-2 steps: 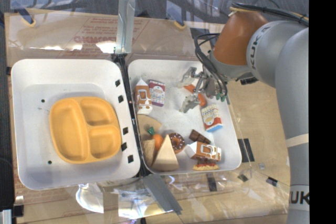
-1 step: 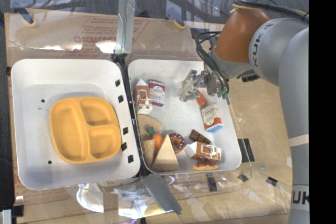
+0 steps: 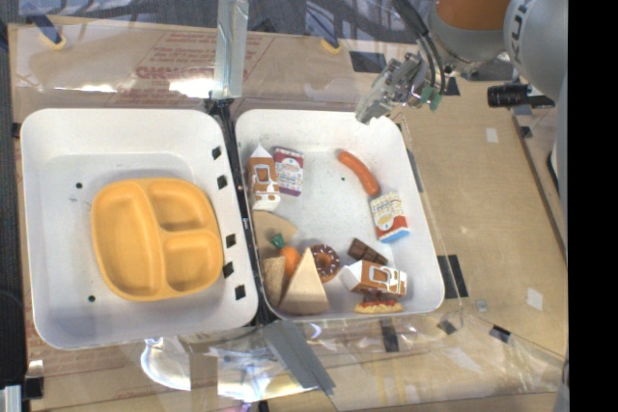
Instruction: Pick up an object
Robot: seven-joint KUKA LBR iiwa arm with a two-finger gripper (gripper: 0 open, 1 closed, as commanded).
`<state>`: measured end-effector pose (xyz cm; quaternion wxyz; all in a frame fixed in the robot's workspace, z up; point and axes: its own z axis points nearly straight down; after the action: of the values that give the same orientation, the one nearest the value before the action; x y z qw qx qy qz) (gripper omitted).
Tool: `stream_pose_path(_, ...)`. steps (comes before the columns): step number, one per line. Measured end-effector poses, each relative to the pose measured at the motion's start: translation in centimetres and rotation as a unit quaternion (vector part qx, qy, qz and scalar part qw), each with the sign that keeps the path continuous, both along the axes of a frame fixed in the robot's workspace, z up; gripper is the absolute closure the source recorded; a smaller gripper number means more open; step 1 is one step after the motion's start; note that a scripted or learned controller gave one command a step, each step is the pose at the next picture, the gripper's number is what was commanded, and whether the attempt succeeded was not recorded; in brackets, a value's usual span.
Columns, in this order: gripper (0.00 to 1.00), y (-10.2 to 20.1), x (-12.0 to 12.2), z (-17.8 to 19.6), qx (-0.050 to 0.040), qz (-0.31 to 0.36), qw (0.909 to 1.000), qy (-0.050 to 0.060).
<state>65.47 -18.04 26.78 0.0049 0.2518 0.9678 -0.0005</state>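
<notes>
"KUKA" lettering marks the arm (image 3: 541, 5); the gripper (image 3: 379, 106), released, hovers over the right bin (image 3: 410, 169) rim.

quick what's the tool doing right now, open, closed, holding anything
Tool: above the far rim of the right bin, nothing seen in its grasp; open or closed cannot be told.
</notes>
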Motion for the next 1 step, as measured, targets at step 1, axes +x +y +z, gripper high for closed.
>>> stream_pose_path(1, 1.00, -2.01, -10.76, -14.33, 0.0030, -0.067, 0.9977, 0.009)
